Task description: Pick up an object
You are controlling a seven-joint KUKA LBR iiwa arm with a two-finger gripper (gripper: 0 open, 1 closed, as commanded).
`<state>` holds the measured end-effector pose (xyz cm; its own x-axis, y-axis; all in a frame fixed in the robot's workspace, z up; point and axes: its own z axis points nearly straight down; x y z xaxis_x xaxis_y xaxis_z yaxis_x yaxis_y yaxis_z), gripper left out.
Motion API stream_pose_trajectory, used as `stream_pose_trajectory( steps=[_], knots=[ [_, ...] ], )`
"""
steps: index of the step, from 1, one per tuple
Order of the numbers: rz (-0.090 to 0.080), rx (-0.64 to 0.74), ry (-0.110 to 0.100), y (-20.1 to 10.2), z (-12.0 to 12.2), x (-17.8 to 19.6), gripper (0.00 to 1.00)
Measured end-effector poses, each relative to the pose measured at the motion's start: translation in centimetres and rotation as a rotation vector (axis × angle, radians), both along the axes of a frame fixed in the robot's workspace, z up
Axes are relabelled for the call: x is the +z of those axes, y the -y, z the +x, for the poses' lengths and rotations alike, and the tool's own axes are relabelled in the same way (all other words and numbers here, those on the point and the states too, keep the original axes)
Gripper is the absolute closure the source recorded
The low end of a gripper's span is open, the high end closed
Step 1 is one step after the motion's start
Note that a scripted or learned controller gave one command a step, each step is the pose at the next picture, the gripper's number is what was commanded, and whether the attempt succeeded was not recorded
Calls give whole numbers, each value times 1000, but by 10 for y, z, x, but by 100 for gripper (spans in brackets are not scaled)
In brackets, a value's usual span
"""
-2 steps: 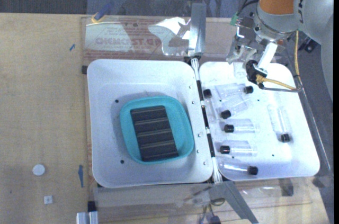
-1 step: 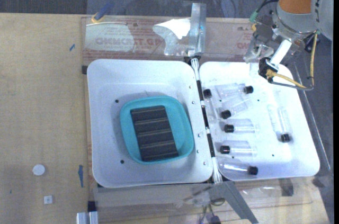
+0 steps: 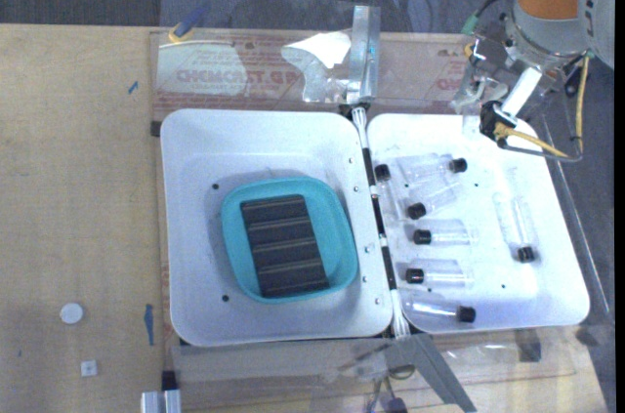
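Several clear plastic vials with black caps lie scattered in the right bin (image 3: pixel 547 299). One vial (image 3: pixel 431 170) lies near the far left corner, another vial (image 3: pixel 515 220) lies on the right side, and a third vial (image 3: pixel 436 310) rests by the near rim. The left bin (image 3: pixel 190 206) holds a teal tray (image 3: pixel 337 230) with a black ridged block (image 3: pixel 283 245) in it. My gripper (image 3: pixel 476 95) hangs over the far rim of the right bin, above and behind the vials, touching none of them.
A strip of printed cardboard (image 3: pixel 229 74) and crumpled clear plastic (image 3: pixel 337 60) lie behind the bins. The wooden bench (image 3: pixel 78 186) stretches to the left, with a small white disc (image 3: pixel 70 312) on it.
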<state>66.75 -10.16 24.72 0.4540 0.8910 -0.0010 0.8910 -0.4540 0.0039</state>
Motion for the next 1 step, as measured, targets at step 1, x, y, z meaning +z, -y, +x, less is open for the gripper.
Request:
stream_pose_trajectory(
  steps=[1],
  knots=[
    [-1,1,2,0,1,10,100]
  ],
)
